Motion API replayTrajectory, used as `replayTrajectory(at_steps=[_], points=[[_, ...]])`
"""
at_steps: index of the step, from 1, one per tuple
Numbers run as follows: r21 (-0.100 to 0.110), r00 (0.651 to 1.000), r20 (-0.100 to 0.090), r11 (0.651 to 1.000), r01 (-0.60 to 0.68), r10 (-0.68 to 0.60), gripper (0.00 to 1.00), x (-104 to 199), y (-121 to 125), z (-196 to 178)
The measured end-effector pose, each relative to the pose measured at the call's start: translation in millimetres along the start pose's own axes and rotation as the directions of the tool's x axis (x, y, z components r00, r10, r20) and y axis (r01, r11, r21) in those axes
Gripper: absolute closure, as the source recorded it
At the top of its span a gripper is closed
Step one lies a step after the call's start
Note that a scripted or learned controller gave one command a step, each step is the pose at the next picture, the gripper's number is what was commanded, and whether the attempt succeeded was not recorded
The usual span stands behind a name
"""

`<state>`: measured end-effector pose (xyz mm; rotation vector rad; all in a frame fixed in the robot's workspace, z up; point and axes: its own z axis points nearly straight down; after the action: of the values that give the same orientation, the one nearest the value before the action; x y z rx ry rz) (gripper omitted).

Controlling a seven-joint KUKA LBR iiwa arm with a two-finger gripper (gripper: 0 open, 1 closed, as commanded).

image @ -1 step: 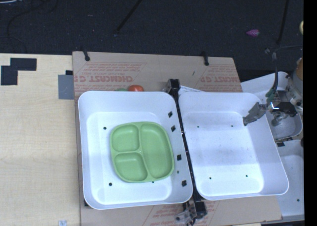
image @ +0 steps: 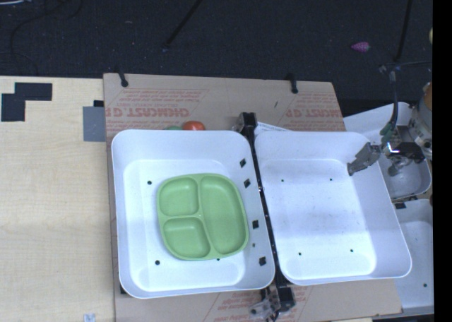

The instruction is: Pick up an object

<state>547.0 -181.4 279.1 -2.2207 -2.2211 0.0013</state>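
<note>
gripper (image: 367, 156) hanging over right bin (image: 395, 243) top-right rim, finger state unclear; green plate (image: 203, 215) sitting in left bin (image: 134, 172)

1. Single fixed camera, mounted above the tabletop (image: 49, 200), looking down at a slant.
2. Far side of the scene lies at frame top: dark floor with cables.
3. Framing is moderately wide. Left bin (image: 134, 151) and right bin (image: 367, 264) sit whole, side by side, at centre and lower frame.
4. Arm (image: 406, 147) enters at the right edge, mid-height, mostly cut off.
</note>
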Motion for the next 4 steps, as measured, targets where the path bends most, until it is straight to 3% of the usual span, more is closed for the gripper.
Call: replayTrajectory(at_steps=[3,4], points=[[0.006,1.000,-0.003,1.000,-0.001,0.001,0.00,-8.5,-13.4,158.6],[0.004,1.000,-0.002,1.000,-0.003,0.004,1.00,-9.6,-12.6,146.0]])
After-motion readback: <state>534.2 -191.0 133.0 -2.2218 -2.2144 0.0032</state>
